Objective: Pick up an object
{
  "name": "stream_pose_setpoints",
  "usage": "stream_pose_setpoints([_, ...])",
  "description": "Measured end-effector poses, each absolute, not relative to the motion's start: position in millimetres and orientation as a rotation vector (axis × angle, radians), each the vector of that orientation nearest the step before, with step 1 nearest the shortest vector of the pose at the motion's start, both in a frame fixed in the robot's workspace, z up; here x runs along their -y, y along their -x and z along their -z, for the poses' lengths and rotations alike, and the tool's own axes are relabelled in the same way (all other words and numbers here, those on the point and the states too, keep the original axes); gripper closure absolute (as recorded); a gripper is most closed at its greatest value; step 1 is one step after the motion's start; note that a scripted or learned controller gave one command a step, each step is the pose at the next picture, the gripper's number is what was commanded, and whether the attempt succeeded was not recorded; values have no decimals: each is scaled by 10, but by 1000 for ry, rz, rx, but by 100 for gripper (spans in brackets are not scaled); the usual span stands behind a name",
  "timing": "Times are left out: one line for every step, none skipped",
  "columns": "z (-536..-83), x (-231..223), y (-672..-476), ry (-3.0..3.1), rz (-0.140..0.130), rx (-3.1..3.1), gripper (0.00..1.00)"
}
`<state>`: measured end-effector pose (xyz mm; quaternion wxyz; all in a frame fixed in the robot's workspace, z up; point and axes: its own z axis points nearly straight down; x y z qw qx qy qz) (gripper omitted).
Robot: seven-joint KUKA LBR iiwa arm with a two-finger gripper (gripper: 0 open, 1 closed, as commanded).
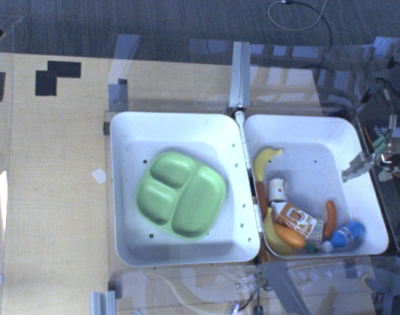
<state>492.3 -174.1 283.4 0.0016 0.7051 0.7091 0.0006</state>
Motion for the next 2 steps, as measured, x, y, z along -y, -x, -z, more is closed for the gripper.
stream_pose_setpoints([-1399, 2055, -4875, -2372, -2, -2057, 0])
stream_pose_setpoints([-891, 2003, -4903, -2108, -9, -2316, 0])
